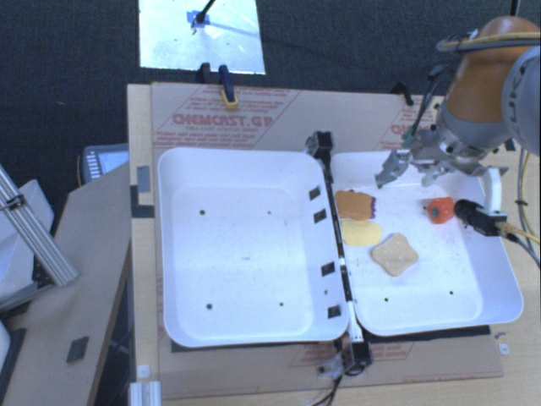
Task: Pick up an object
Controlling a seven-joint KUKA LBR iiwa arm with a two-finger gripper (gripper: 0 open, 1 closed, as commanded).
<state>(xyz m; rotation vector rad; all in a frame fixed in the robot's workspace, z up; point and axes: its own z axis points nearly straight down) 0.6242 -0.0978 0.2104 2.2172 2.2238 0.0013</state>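
Four small items lie in the right bin. An orange-brown piece rests near the divider, with a flat yellow piece just in front of it. A tan bread-shaped slice lies nearer the bin's middle. A small red-orange object sits toward the right wall. My gripper hangs over the far part of this bin, between the orange-brown piece and the red-orange object and a little behind both. Its fingers are spread open and hold nothing.
The left bin is beside the right one, with black clips along the shared rim. A black connector and cable hang from the arm near the red-orange object. A shiny plate lies beyond the bench.
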